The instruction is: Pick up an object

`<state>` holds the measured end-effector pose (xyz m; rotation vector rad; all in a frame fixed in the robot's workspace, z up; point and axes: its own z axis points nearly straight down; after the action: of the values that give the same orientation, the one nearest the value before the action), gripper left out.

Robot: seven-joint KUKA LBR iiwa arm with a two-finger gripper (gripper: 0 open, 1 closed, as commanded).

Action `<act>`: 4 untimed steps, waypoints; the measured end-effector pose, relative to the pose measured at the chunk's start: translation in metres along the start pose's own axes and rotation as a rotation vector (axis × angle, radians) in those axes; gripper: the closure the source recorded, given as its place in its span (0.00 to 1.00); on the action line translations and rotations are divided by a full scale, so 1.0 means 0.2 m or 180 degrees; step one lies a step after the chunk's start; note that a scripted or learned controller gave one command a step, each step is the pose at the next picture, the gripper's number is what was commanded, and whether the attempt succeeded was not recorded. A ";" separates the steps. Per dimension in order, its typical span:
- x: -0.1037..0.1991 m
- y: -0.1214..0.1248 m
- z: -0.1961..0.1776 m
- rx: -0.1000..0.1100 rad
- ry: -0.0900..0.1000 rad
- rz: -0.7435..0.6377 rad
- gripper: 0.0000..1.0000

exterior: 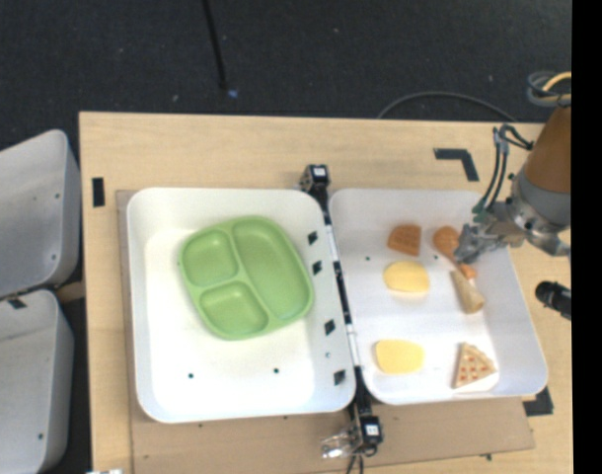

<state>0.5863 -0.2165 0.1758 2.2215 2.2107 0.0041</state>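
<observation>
At the frame's right edge the arm [548, 166] angles down-left, its hand [469, 250] low in the right bin [518, 363], touching an orange food piece [445, 239]; finger state unclear.

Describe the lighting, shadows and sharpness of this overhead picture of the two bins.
Camera view: even, soft light, no glare on the white bins; the green tray casts only a faint shadow; the claw and food pieces look slightly soft; the floor is dark.
</observation>
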 end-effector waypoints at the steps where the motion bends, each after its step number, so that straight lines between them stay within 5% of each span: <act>1: -0.01 0.01 -0.25 0.0002 0.0002 -0.0028 1.00; 4: 0.71 0.19 -0.22 0.0013 0.0010 -0.0035 1.00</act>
<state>0.6247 -0.0743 0.2205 2.2129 2.2265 0.0028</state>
